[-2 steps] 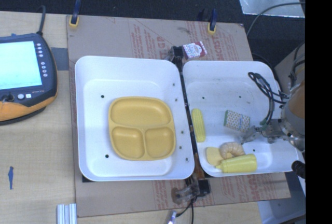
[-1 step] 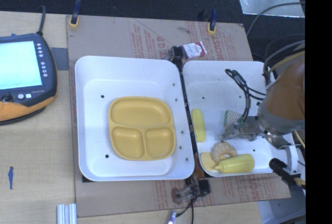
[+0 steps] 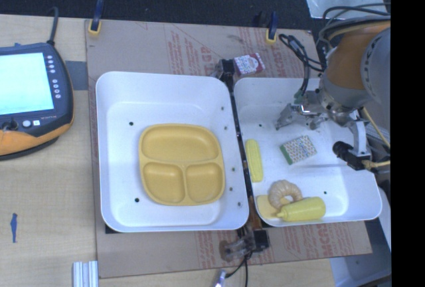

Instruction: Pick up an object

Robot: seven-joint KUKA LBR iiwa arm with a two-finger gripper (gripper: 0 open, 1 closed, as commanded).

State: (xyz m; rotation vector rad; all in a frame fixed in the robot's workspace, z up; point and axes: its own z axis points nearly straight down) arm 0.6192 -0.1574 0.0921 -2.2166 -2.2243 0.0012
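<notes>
The bench (image 3: 53,212) carries 2 white bins side by side. The left bin (image 3: 119,93) holds a yellow divided tray (image 3: 180,164) with 3 compartments, lying near its centre. The right bin (image 3: 265,96) holds the smaller things: a yellow bottle (image 3: 302,210) along the near edge, touching a tan ring-shaped pastry (image 3: 284,191) just behind it; a corn cob (image 3: 254,159) lying along the left wall; a small patterned green packet (image 3: 298,149) near the middle. The arm (image 3: 355,66) reaches over the right bin's far right corner. Its gripper (image 3: 302,114) hangs above the bin floor behind the packet, apart from it, gripping nothing; whether its pincer is spread or pressed together cannot be told. A pendant with a lit screen (image 3: 26,96) rests at the bench's left edge.
</notes>
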